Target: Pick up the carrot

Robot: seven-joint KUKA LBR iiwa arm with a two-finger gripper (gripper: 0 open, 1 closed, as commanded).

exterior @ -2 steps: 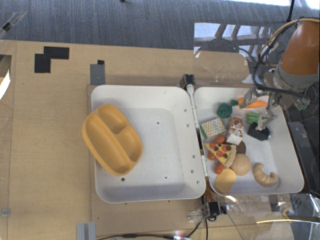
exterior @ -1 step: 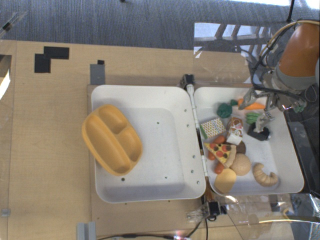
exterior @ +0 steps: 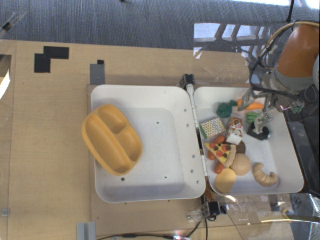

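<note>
The carrot [exterior: 254, 105], small and orange with a green end, lies near the far edge of the right bin [exterior: 290, 156]. It rests between a dark green toy vegetable [exterior: 227, 108] on its left and my gripper [exterior: 268, 107] on its right. The gripper hangs low over the bin's far right part, right beside the carrot's right end. Nothing is visibly held, and the wrist above hides the fingertips.
The right bin also holds a light green piece [exterior: 252, 118], a patterned box [exterior: 212, 128], a small packet [exterior: 236, 129], a pizza slice [exterior: 223, 152], a bread roll [exterior: 241, 164], a croissant [exterior: 265, 175] and a yellow round piece [exterior: 225, 180]. A yellow divided plate [exterior: 111, 139] lies in the left bin [exterior: 160, 179].
</note>
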